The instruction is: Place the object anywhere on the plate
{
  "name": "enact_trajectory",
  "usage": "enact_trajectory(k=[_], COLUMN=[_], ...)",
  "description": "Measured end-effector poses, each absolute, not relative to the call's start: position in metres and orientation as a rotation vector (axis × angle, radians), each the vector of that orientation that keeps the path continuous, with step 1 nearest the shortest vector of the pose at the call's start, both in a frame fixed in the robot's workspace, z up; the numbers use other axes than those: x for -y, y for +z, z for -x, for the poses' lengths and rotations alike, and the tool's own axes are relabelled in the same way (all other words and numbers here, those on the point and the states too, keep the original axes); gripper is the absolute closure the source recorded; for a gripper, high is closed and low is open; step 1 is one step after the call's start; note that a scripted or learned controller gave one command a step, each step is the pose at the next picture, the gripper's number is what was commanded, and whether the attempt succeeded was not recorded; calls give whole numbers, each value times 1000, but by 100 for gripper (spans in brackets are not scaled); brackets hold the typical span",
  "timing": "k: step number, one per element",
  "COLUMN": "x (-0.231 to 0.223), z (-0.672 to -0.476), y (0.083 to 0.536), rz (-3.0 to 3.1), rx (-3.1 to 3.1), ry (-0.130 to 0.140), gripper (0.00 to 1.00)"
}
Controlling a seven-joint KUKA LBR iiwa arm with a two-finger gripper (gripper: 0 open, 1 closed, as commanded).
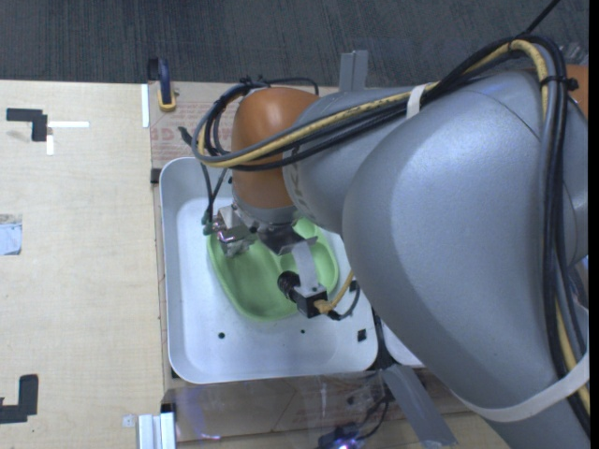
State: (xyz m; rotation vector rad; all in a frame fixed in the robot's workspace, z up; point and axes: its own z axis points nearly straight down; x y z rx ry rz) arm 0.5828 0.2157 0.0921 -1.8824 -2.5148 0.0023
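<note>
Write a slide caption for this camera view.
Grey arm reaches over a green plate in a white bin.

- A shallow white bin point(187, 325) sits at lower centre of the frame, with small dark specks on its floor.
- The pale wooden bench point(75, 251) fills the left side, with black bracket marks point(28, 123) at upper left and lower left.
- A dark grey carpeted floor point(234, 17) runs across the top.
- An orange-handled clamp point(163, 87) stands at the board's upper edge.
</note>
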Motion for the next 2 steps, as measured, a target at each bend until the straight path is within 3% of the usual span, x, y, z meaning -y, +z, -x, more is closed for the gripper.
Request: enact_trajectory(k=[1,2], x=[-169,-188], z=[-614,-540], y=[186,236], rz=[2273,2073], rx=[2170,2360], ry=[2,4], gripper=[100,100])
